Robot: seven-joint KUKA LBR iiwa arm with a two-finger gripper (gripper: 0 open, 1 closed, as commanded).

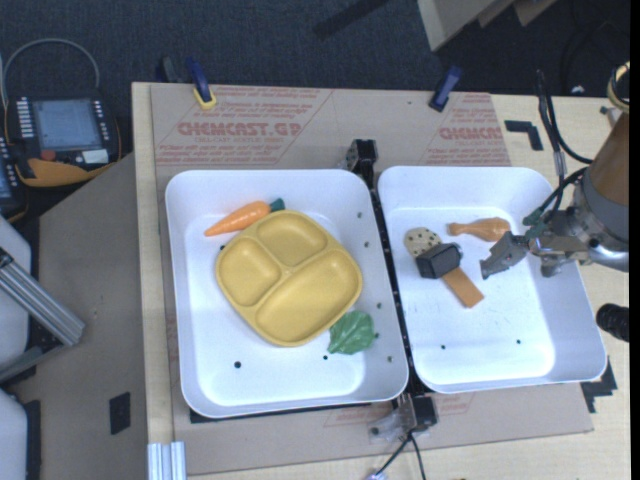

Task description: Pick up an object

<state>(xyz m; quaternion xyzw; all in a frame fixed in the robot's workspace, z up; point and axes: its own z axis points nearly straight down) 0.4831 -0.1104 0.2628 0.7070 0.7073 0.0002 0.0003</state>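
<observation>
While the arm [605, 193] reaches in from your right, its gripper [512, 250] hangs over the right bin [500, 358], toward that bin's right side, and nothing can be seen held by it; from this slant you cannot tell how far it is spread. Just to its left you have a cluster of small things lying in the bin: a tan drumstick [480, 229] nearest the gripper, a round cookie [420, 238] further left, a black block [439, 261] touching the cookie's lower edge, and an orange-brown stick [463, 288] running down and right from the block. Look to the left bin [200, 368] and you see a yellow divided plate [288, 277] in the middle, a carrot [237, 218] against its upper left rim, and a green leaf [351, 333] at its lower right edge.
</observation>
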